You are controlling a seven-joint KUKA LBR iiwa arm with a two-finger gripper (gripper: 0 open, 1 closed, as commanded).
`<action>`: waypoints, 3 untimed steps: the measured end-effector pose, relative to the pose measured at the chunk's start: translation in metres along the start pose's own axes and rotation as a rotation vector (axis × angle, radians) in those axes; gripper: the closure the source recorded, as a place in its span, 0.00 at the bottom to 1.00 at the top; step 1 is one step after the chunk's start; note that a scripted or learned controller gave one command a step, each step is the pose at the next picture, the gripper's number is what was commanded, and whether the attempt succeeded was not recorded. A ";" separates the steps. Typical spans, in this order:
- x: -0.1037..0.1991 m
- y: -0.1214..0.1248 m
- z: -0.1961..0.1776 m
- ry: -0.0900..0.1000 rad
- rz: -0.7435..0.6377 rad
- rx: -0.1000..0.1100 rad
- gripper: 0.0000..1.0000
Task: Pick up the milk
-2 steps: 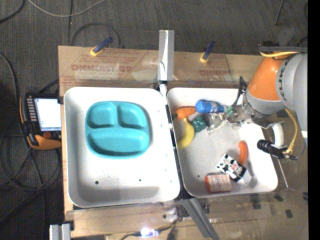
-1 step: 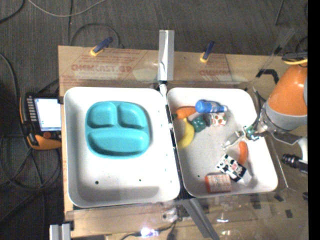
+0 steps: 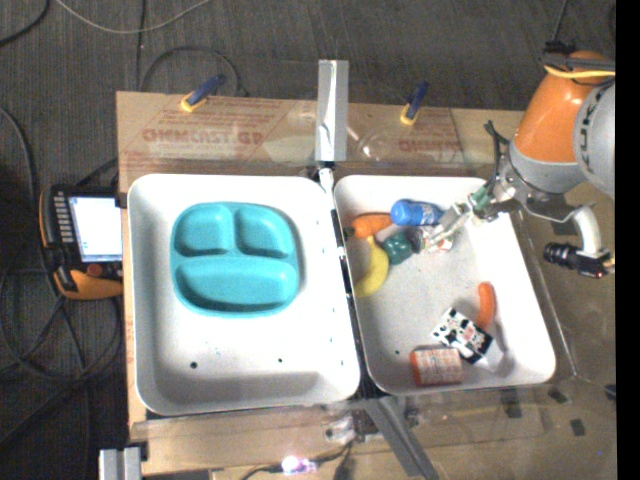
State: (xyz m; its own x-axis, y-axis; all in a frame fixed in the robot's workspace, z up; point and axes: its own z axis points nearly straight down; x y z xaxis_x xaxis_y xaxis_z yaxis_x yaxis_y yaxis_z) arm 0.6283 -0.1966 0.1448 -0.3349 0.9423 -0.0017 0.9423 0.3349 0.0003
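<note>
The milk [image 3: 466, 334] is a small carton with a black-and-white cow pattern. It lies on its side in the front part of the right bin [image 3: 530, 268]. My gripper [image 3: 447, 227] reaches in from the right and is low over the back of that bin. It sits just right of a blue bottle [image 3: 414, 211] and a teal item [image 3: 401, 246]. The milk is well apart from it, toward the bin's front. Nothing of the milk is in the gripper.
The right bin also has a yellow banana [image 3: 373, 271], an orange piece [image 3: 369, 224], an orange sausage-like piece [image 3: 486, 300] by the milk, and a reddish can [image 3: 437, 366] in front of it. A teal divided plate [image 3: 237, 256] lies in the left bin [image 3: 150, 348].
</note>
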 end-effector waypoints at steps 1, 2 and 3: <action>-0.005 0.014 -0.035 -0.002 -0.358 -0.001 0.00; 0.034 -0.068 0.007 0.002 -0.393 0.001 0.00; 0.035 0.005 0.042 0.000 -0.528 -0.001 0.00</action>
State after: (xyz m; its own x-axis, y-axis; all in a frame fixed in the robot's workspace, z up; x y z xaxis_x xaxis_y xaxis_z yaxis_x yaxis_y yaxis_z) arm 0.6216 -0.1615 0.1023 -0.7641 0.6451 -0.0022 0.6451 0.7641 0.0002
